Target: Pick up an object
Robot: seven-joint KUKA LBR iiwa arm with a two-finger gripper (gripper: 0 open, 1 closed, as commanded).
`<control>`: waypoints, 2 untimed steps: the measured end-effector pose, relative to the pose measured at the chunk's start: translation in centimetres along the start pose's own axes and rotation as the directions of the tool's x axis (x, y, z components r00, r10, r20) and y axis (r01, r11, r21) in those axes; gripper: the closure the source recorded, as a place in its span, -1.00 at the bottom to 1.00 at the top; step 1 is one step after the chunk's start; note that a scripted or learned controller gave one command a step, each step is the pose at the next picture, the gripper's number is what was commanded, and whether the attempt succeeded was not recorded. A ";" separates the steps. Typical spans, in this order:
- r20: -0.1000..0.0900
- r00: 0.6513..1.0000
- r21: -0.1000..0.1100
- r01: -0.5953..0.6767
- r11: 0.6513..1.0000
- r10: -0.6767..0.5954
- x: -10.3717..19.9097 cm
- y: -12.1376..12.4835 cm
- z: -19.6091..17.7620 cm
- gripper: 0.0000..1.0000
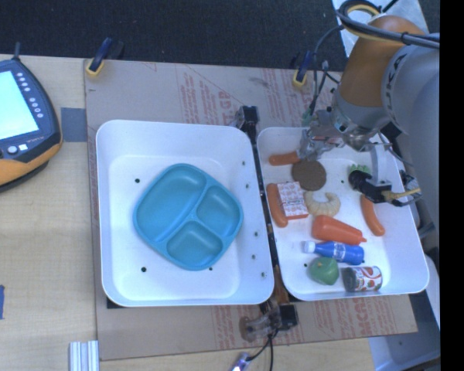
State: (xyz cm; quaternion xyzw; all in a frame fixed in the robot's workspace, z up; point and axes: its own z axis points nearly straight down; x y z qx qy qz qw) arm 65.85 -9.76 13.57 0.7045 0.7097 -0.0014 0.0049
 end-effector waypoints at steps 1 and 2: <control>0.000 1.000 0.000 0.000 1.000 0.000 0.0 0.0 0.0 -1.00; 0.003 1.000 -0.007 -0.001 1.000 0.001 -0.1 0.1 -1.0 1.00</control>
